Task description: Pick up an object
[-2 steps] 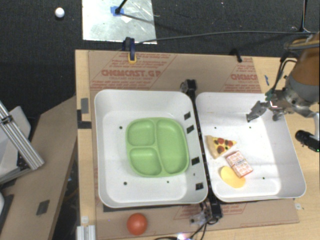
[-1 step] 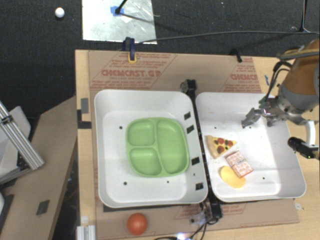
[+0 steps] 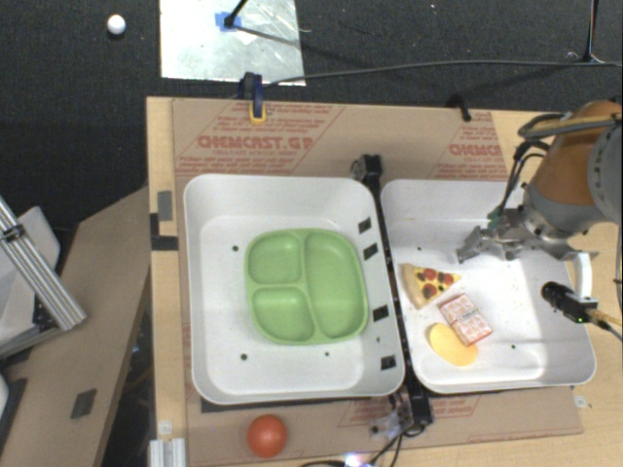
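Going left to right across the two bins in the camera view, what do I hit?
Left bin → green divided plate → right bin → pizza slice → gripper.

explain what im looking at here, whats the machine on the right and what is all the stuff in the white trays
One camera looks down at a slant on a bench with two shallow white bins. The grey and orange machine at the right is a robot arm; its pincer hangs over the right bin. Nothing shows between its fingers. That bin holds a toy pizza slice, a small patterned red packet and a flat yellow piece. The left bin holds a green divided plate. An orange ball lies outside, in front.
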